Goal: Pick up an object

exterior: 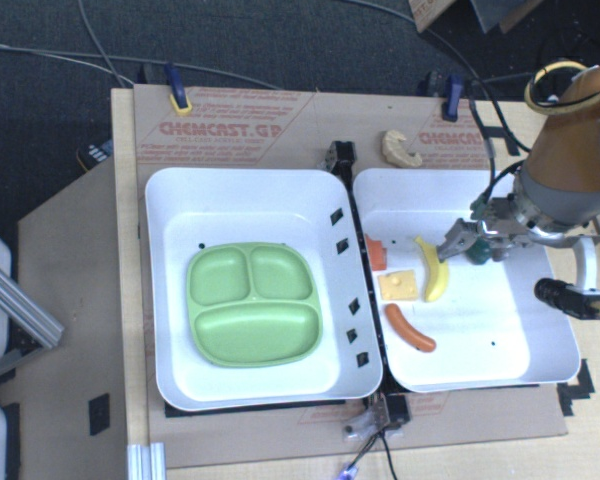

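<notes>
Looking down at a slant on a cardboard-covered counter (240, 128), two shallow white bins sit side by side. Inside the left bin (170, 208) lies a pale green divided plate (253, 303), flat and stiff-looking. The right bin (500, 353) holds small toy foods near its left wall: an orange piece (377, 256) touching the divider, a yellow cheese wedge (399, 286) just beside it, a red sausage (409, 328) nearer the viewer, and a yellow banana (432, 269) to the right of the cheese. These look light, hard and smooth, so likely slippery; the banana or sausage seems best pinched across its narrow middle. Right of the banana, and apart from it, hovers the claw (463, 240), its fingers spread and nothing between them. The bin floor is smooth, so pieces may slide when nudged. Behind the bins, a tan lump (401, 148) rests on the counter. Dark carpet and cables surround everything.
</notes>
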Tool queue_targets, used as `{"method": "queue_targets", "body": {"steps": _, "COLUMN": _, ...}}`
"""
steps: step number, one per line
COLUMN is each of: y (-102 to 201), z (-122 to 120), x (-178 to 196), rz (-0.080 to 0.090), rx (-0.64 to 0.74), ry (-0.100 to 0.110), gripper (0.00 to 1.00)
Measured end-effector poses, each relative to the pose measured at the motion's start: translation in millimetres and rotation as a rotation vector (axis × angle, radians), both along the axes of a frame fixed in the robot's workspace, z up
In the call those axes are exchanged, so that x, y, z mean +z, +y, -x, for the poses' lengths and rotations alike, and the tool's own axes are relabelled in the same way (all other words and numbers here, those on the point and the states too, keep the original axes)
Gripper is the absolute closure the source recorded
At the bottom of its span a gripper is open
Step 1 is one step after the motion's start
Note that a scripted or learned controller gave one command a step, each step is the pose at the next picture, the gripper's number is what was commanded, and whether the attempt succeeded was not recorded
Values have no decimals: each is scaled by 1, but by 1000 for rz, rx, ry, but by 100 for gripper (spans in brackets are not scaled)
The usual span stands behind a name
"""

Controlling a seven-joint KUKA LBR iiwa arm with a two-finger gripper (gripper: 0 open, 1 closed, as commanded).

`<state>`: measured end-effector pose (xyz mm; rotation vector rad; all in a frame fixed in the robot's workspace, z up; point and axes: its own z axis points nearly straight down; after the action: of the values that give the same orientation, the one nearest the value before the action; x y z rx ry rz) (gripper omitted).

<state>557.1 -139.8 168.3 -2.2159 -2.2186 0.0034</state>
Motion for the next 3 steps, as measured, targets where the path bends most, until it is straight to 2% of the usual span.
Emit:
{"method": "queue_targets", "body": {"steps": 1, "y": 1, "z": 2, "x": -64, "rz": 0, "rx": -2, "ry": 2, "gripper": 0}}
{"method": "queue_targets", "body": {"steps": 2, "y": 1, "z": 2, "x": -85, "rz": 0, "rx": -1, "ry": -1, "gripper": 0}}
{"method": "queue_targets", "body": {"steps": 3, "y": 1, "z": 1, "x": -72, "rz": 0, "rx": -2, "ry": -4, "gripper": 100}}
